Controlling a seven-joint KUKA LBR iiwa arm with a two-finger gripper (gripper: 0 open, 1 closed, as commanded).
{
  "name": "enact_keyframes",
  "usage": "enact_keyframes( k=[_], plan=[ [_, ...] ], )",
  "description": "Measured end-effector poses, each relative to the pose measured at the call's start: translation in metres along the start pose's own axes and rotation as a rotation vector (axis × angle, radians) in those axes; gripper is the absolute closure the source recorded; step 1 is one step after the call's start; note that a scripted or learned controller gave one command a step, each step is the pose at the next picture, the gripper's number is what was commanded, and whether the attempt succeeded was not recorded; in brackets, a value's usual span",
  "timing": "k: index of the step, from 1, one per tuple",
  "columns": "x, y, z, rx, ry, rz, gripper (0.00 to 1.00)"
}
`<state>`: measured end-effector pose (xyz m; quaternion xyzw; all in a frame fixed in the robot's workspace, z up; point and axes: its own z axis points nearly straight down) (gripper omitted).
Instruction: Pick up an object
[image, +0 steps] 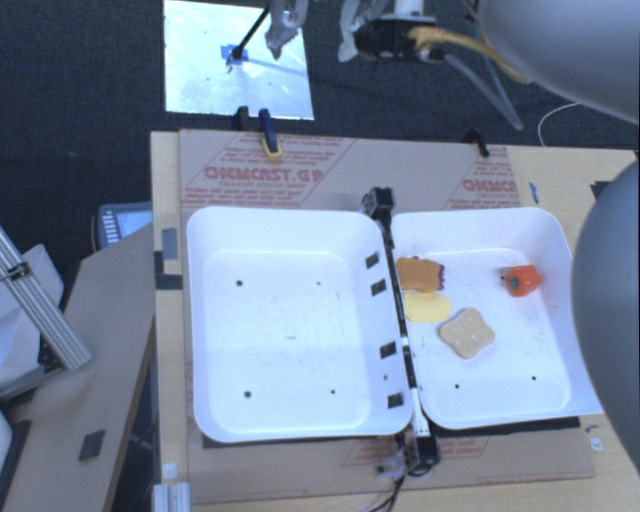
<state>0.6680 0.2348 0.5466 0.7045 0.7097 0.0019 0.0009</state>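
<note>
Fingers (316, 40) hang at the top edge, past the far end of the desk (120, 300) and well apart from both bins; the two pale prongs stand apart with only dark floor between them, clamped on nothing. All four pieces lie in the right bin (560, 395), in its far half and far from the fingers. A brown toast (419, 273) with a purple edge sits close to the wall shared by the bins. A flat yellow disc (427, 308) lies just on the near side of it, touching or nearly so. A pale beige slice (466, 333), squarish with rounded lobes, lies just beside the disc, toward the middle of the bin. An orange-red piece (521, 280) with a green spot sits apart, near the bin's right side. The left bin (200, 380) is smooth white plastic with a few small dark dots on its floor. Both bins rest on a tan board (330, 165) printed in red with "CHEMCAST GP", once above each bin, the right print partly hidden. A yellow and black clamp (269, 136) grips the board's far edge. Beyond it lies a shiny metal sheet (215, 70). A yellow cable (450, 40) runs from the wrist, and the grey arm (610, 300) is blurred at the right. A ribbed aluminium bar (40, 310) slants at the left.
</note>
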Motion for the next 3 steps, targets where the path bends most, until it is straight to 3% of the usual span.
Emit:
enact_keyframes(
  k=[1,2,3],
  plan=[
    [0.0,0.0,-0.012,-0.003,0.001,-0.004,1.0],
    [0.0,0.0,-0.011,-0.002,0.001,-0.004,0.0],
    [0.001,0.0,-0.023,-0.004,0.002,-0.008,1.0]
  ],
)
